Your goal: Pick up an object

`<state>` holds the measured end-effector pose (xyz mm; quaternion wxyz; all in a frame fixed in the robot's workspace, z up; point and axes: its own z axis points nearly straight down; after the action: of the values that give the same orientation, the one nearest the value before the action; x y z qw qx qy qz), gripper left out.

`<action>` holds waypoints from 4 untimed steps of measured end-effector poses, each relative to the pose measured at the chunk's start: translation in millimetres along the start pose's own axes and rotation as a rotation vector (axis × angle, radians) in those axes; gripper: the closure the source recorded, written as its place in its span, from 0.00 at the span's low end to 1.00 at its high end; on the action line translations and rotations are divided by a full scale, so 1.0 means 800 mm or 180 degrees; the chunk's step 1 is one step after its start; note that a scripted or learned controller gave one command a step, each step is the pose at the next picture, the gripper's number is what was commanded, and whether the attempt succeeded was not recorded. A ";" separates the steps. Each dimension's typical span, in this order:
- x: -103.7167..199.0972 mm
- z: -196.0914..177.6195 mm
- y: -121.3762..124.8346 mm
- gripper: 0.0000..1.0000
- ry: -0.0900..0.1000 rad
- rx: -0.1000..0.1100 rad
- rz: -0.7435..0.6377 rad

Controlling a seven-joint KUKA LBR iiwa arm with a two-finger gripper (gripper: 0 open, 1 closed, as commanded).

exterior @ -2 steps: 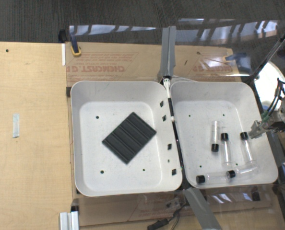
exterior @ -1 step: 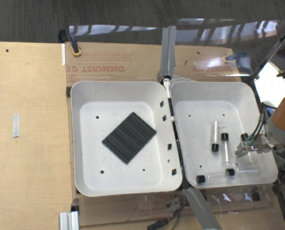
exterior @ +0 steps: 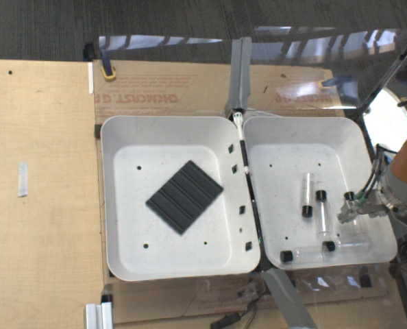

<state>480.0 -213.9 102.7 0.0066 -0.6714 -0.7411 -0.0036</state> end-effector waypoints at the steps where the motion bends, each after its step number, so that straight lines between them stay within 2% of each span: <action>1: 0.071 -0.028 0.148 1.00 -0.0050 -0.0011 -0.0226; 2: 0.071 -0.028 0.148 0.00 -0.0050 -0.0010 -0.0228; 3: 0.048 0.015 0.081 0.00 -0.0048 -0.0004 -0.0261; 4: 0.048 0.004 0.081 1.00 -0.0046 -0.0001 -0.0253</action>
<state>540.7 -169.5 99.9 0.0010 -0.6414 -0.7672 0.0009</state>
